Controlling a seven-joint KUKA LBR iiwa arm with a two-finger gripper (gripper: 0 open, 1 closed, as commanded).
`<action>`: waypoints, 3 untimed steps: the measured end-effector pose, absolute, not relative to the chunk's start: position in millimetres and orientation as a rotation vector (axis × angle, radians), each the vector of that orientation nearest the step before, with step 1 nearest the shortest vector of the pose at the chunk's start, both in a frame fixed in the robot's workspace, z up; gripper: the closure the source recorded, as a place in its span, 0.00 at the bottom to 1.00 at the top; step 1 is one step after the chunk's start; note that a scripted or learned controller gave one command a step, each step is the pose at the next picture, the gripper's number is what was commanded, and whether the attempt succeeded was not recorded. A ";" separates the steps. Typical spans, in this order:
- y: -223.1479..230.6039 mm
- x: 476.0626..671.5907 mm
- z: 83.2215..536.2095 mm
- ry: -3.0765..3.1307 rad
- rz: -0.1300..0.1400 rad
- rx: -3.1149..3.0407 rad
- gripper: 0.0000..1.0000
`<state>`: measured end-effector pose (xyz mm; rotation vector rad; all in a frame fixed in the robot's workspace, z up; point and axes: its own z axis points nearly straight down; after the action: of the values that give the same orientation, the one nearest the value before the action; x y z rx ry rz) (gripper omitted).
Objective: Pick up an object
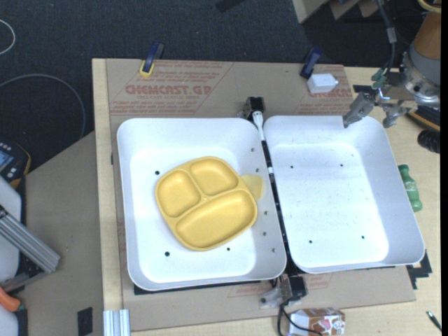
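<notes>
Yellow divided plate (206, 203) sits in the left bin (133, 187), well left of and nearer than the pincer (372, 109). Pincer hangs spread wide, holding nothing, over the right bin's (392, 208) far rim. Looks like approach phase: next move means crossing over and descending onto the plate's rim.

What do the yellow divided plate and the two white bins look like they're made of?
Yellow divided plate: probably molded plastic, smooth with a soft sheen and rounded compartment walls. Left bin and right bin: likely thin formed plastic, matte white, with rounded corners and a faintly speckled floor. Neither can be confirmed from the look alone.
</notes>
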<state>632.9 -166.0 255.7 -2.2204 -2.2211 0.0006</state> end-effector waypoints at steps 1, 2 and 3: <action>-126.9 587.1 337.9 -2.229 -0.006 -2.221 0.00; -60.4 562.9 442.3 -2.234 -0.011 -2.220 0.00; -15.4 541.7 541.2 -2.234 -0.013 -2.221 0.00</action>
<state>541.7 -15.4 541.2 -2.2207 -2.2335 -0.0134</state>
